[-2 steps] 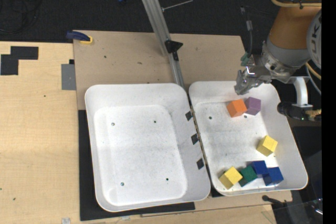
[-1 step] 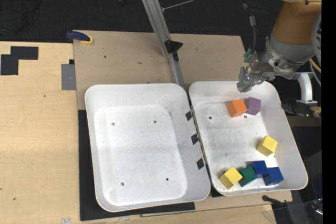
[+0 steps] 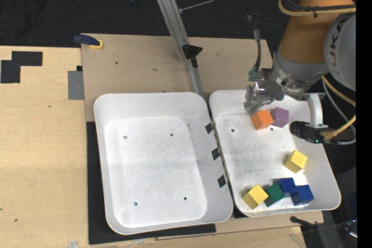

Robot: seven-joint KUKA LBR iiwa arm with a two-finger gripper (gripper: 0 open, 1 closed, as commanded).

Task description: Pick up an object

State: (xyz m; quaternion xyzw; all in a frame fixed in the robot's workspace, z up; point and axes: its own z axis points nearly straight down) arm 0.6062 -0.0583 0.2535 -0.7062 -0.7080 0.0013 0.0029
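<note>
Over the right white bin [image 3: 325, 194], far end, the end effector [image 3: 256, 100] is hovering just above the small orange cube [image 3: 262, 119]; finger state: cannot tell. Small purple cube [image 3: 281, 117] is sitting just right of the orange one.

Even overhead light, soft shadows, dark background, mild glare on white bins [image 3: 116, 107], slight graininess.

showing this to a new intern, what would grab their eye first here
First the big grey and orange arm reaching in from the right, its end effector low over the right bin, right by an orange cube and a purple cube. Next, the cluster of yellow, green and blue blocks at that bin's near edge.
</note>
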